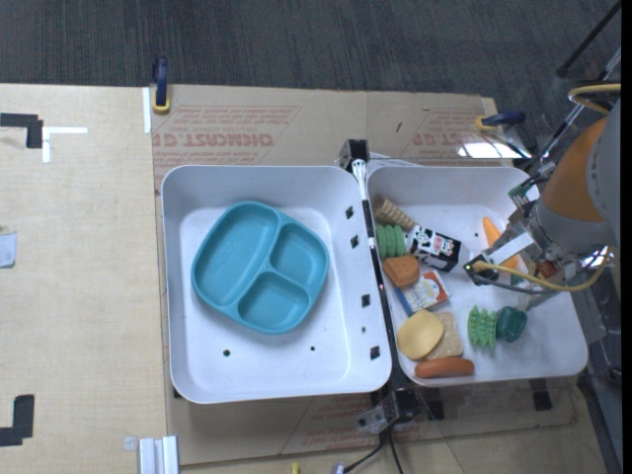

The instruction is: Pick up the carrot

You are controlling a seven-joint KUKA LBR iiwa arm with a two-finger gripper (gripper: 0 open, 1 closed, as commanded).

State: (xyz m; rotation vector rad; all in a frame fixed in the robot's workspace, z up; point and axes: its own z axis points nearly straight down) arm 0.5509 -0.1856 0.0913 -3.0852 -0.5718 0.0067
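Observation:
A small orange carrot [491, 232] lies in the right bin [563, 358], near its back right. Just its tip shows, and the rest is hidden under the arm. The gripper [515, 257] hangs low over the bin right beside the carrot, slightly in front of it. The grey wrist with its orange band blocks any sight of whether something is held.
A teal divided plate [262, 265] sits in the left bin [197, 363]. Several toy foods crowd the right bin: a black-and-white carton [435, 247], an orange pastry [401, 270], a yellow round piece [421, 334], a red sausage [444, 367], and green [481, 326] and teal [512, 322] pieces.

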